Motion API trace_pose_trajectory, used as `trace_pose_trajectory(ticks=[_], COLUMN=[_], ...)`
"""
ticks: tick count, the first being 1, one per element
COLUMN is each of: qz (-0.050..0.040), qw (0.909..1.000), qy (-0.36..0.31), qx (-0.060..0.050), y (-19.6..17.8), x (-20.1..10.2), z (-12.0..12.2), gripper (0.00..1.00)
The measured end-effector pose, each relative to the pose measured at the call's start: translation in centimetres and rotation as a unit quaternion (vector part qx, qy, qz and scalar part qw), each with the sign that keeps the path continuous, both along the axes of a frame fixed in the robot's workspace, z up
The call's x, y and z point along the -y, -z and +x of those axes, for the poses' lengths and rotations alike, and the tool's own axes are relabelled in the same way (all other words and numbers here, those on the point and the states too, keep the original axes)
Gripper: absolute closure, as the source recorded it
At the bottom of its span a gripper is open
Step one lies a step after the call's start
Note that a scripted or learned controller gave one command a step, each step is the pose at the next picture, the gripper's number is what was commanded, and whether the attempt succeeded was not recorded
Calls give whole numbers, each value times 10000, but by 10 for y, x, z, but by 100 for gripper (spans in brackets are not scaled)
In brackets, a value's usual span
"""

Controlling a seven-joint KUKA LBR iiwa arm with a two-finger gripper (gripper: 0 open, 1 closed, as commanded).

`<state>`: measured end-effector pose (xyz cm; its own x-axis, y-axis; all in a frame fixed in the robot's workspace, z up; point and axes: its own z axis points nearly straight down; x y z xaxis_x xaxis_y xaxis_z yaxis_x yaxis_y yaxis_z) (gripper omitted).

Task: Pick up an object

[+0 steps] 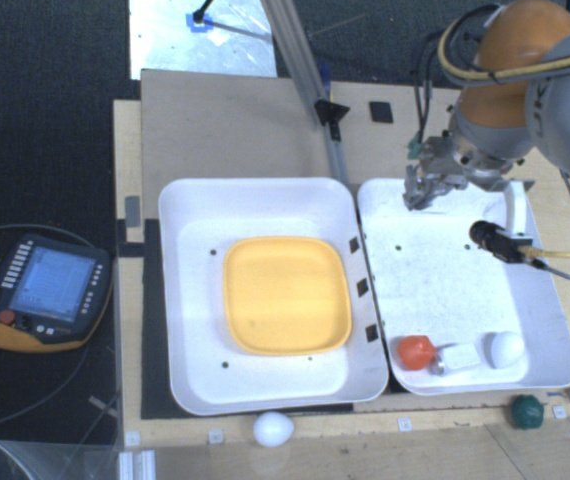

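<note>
My gripper [420,194] hangs over the far left part of the right bin [465,278], its fingers pointing down with nothing seen between them. At the bin's near edge lie an orange-red object [414,351], a small clear and white piece [456,358] and a white rounded object [505,348]. All three are far from the gripper, toward the front. A yellow square plate [287,294] lies in the left bin [190,268].
A white egg-shaped object [273,429] and a dark green ball [526,411] rest on the bench in front of the bins. A teach pendant [45,290] lies at the left. A slanted metal pole [300,53] crosses the back. A black cable plug [495,240] hangs over the right bin.
</note>
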<state>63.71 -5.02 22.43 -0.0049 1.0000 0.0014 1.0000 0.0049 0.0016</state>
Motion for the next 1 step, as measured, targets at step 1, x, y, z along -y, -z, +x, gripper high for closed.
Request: trace_pose_trajectory(ticks=[1], qz=[1], qw=[10000], qy=[-3], qx=[-1], y=[-10], x=[-59], z=[1], gripper=[100])
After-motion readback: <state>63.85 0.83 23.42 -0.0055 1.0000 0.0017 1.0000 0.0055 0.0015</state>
